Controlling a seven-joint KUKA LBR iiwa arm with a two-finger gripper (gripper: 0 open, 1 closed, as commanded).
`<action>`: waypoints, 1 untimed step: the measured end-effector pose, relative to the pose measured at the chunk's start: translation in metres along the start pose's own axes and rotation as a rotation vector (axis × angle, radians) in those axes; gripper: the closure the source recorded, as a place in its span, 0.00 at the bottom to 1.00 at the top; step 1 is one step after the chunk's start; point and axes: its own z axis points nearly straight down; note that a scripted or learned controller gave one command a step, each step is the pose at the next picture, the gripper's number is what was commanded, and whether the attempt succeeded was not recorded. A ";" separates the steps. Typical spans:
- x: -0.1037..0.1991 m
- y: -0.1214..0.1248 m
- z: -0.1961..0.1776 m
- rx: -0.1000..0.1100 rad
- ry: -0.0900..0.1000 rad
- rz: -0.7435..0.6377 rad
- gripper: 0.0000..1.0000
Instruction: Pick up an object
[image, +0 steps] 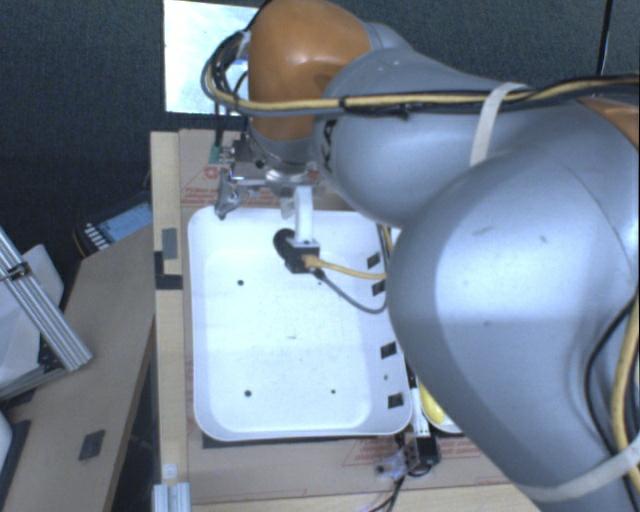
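Largest by far: grey arm (500, 300), bulking across the right half and reaching toward the far left. Looped along its upper side, a yellow cable (420, 98).

Next, left bin (290, 428), white and shallow, lying square on the brown tabletop (172, 380), with its near rim and left wall in plain sight and its right wall running under the arm.

Above the bin's far edge, orange band (300, 60) at the wrist, rounded and glossy.

At the far left, off the tabletop, a slanted aluminium rail (45, 310).

Below the band, tool (228, 200), hanging over the far-left corner of the left bin, close above the rim. Whether spread or pressed together: cannot tell from this angle. Nothing seen pinched in it.

Right bin (450, 428): a thin white strip of rim, peeking out beneath the arm just beside the left bin's near-right corner.

Inside that strip, a yellow object (434, 405), mostly covered by the arm, shape not readable, well apart from the tool.

Along the left bin's right wall, a row of small black clips (388, 351).

Smallest: a few dark specks (241, 283) scattered on the left bin's floor.
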 end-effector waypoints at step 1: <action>-0.003 -0.031 -0.094 0.003 -0.002 0.003 0.00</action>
